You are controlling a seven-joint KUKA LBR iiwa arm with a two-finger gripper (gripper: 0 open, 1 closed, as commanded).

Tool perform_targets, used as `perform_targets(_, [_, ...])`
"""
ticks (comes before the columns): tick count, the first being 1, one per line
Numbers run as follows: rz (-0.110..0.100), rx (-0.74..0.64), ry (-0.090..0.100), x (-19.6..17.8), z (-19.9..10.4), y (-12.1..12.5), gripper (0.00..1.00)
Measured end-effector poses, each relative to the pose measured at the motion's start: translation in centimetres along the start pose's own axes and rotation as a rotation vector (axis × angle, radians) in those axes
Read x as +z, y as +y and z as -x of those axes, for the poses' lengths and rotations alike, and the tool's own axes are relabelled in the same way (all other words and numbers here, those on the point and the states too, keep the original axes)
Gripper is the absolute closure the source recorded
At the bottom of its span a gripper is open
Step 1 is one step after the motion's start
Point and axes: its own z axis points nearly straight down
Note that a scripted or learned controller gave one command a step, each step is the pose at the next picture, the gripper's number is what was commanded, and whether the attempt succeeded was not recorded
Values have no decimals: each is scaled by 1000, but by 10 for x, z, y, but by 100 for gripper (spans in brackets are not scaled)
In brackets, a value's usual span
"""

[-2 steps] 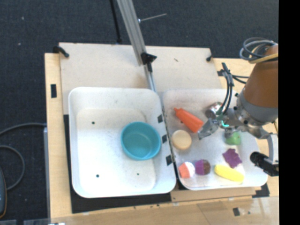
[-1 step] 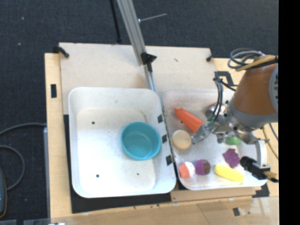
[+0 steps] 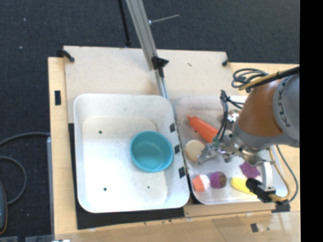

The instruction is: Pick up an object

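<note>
From my remote station, I watch the grey arm point(image 3: 262, 117) with its orange band reach in from three o'clock over the right bin point(image 3: 202, 102). Its pincer point(image 3: 209, 153) hangs low near the bin's centre, just beside a cream round object point(image 3: 193, 149) that lies at its nine o'clock. I cannot tell whether the pincer is released or clenched; nothing shows plainly between its tips. An orange carrot-shaped object point(image 3: 203, 128) lies at the pincer's twelve o'clock, slanted across the bin floor. Along the bin's six o'clock edge lie a small red-and-white piece point(image 3: 200, 182), a purple round piece point(image 3: 218, 180) touching or nearly touching it, and a yellow piece point(image 3: 240, 184) further toward three o'clock. A purple scrap point(image 3: 250, 169) shows under the arm. In the left bin point(image 3: 91, 110), a blue bowl point(image 3: 151, 152) sits upright toward its three o'clock side. Both bins rest on the bench point(image 3: 111, 64).
</note>
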Motion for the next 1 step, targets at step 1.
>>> perform_targets(1, [2, 1, -2, 41, 1, 0, 0])
